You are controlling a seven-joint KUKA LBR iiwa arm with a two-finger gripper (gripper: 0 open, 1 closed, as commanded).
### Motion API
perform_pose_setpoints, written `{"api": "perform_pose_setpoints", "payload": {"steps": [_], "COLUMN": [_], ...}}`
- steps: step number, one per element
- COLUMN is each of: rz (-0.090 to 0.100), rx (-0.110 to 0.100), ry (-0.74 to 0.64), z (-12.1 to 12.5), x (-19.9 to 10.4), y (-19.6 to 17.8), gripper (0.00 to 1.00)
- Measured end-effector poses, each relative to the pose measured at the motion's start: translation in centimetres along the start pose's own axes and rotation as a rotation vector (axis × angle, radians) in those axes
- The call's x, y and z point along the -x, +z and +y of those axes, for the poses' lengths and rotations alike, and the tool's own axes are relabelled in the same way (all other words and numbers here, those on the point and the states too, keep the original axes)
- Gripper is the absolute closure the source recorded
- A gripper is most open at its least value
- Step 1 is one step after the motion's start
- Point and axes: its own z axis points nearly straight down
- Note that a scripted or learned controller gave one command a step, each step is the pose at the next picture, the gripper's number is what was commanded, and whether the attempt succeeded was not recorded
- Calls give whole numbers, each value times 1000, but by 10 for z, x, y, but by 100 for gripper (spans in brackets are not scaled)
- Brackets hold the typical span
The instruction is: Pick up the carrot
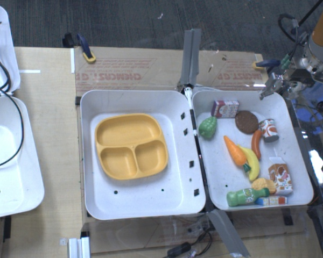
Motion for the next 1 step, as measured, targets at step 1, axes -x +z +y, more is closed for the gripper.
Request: {"api": "perform_pose_setpoints", "payload": {"steps": [1], "rz": [0], "rx": [6], "ry": [-147], "z": [-45], "x": [-27], "y": [117], "gripper": [0]}}
